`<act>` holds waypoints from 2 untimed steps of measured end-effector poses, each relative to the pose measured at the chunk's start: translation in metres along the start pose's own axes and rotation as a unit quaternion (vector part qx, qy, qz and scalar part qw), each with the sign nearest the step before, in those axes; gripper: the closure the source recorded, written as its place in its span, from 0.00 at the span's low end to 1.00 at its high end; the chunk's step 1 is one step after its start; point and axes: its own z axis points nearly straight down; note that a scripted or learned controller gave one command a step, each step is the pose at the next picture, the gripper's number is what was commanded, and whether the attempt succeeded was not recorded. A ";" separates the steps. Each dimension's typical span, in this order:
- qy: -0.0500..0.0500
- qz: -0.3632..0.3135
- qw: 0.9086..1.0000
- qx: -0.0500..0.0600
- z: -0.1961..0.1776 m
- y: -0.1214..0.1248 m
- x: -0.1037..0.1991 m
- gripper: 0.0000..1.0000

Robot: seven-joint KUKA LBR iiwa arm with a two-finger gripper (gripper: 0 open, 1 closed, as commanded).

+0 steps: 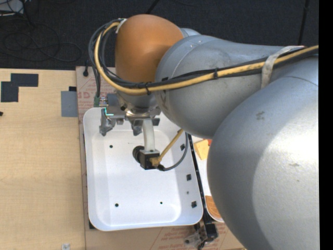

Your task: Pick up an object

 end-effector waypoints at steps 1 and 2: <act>-0.001 -0.004 1.000 0.001 -0.010 0.000 0.000 1.00; -0.001 -0.004 1.000 0.002 -0.009 -0.001 0.001 0.00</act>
